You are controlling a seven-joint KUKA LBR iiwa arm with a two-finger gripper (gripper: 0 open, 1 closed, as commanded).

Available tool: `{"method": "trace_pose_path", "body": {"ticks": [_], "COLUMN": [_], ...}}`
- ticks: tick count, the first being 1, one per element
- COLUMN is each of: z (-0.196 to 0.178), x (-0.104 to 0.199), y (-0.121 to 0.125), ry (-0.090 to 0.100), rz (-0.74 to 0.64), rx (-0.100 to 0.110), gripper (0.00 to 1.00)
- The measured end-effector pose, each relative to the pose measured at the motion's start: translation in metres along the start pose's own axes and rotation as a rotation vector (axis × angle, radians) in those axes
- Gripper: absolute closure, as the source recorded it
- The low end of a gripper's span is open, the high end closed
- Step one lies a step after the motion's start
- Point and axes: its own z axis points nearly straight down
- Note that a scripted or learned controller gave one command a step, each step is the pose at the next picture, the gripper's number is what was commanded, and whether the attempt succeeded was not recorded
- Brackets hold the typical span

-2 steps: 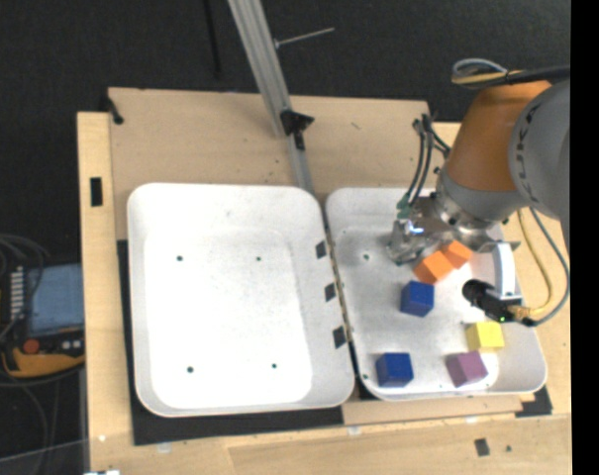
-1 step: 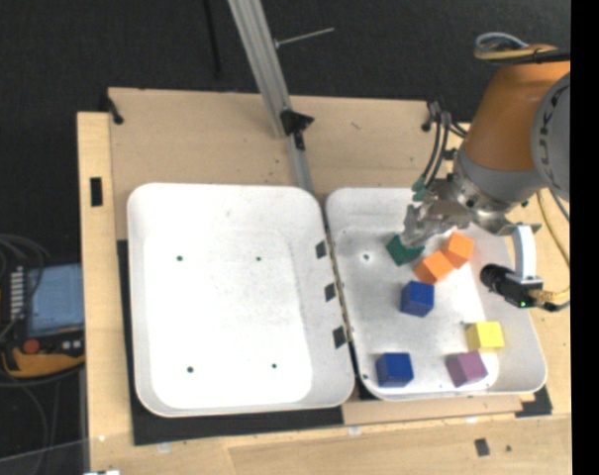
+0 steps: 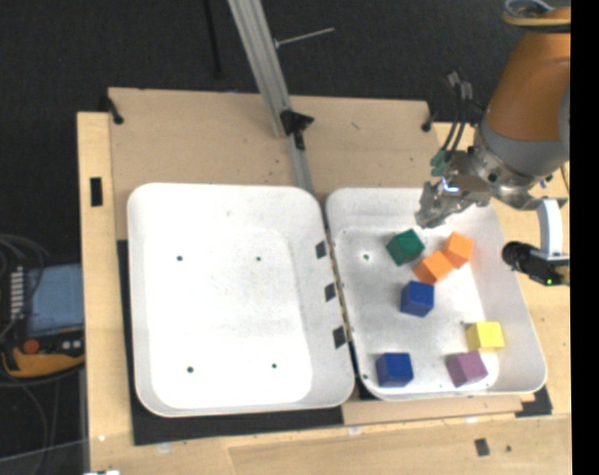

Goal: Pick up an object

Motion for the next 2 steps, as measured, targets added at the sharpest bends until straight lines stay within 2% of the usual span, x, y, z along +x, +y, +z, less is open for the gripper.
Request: {"method": "trace_pose_path", "body": {"ticks": [1, 2], "z": [0.018, 0.031], "x": [0.044, 0.101], "y": [-0.012, -0.031], "ry": [0.001, 0.002], "rz": [-0.001, -0.002], "rx": [0.007, 0.009], "gripper": [1.00, 1.00]}}
